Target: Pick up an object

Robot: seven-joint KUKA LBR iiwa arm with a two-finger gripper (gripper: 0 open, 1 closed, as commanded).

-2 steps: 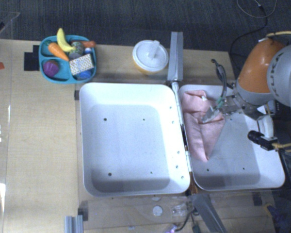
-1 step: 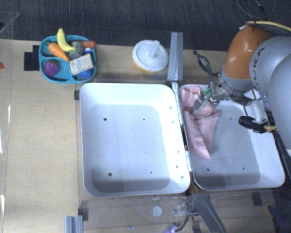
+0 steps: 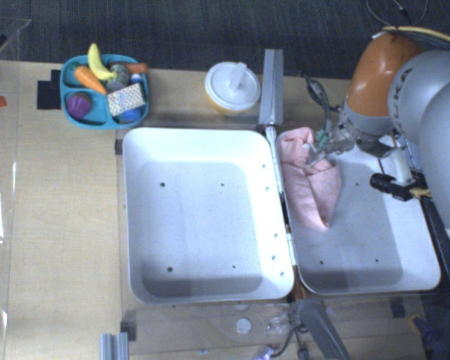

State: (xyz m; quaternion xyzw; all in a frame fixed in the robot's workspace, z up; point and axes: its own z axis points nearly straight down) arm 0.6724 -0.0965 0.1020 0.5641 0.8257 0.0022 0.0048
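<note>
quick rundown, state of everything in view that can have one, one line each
pink cloth: crumpled, lying in the right bin against its left wall
gripper: down at the cloth's upper edge, grip unclear
right bin: holds the cloth
left bin: upright, beside the right bin
white lidded cup: upright, lid on
blue tray: flat on the bench, filled with toy food

Soft, crumpled pink cloth (image 3: pixel 309 178) is seen in 1 of 2 smooth, matt white plastic bins (image 3: pixel 202 216), on a pale wood-grained bench (image 3: pixel 52 223).
</note>
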